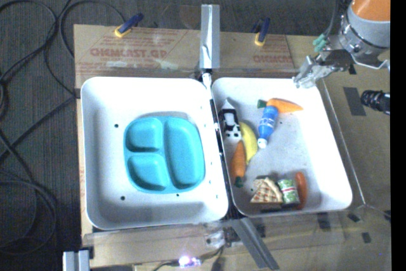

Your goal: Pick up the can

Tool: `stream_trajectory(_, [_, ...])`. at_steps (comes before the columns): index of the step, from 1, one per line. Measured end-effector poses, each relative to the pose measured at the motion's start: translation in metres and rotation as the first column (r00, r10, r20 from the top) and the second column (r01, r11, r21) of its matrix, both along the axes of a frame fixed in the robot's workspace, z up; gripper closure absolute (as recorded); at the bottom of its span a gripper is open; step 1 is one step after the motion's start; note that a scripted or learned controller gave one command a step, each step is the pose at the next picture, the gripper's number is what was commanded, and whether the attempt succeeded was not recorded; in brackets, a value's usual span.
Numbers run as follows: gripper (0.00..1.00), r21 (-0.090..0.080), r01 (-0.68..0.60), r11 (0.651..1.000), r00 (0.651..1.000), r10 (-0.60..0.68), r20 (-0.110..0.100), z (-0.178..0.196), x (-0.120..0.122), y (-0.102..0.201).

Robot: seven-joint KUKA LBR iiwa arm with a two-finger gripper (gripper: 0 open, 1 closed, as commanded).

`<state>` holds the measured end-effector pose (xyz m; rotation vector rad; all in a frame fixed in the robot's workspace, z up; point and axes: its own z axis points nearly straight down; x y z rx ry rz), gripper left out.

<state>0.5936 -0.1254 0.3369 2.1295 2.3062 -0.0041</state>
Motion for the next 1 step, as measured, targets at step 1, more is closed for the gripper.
stream_trajectory(1, [1.0, -0.001, -0.194, 0.981, 0.981, 0.194, -0.001, -0.0197, 0.0323, -0.0017])
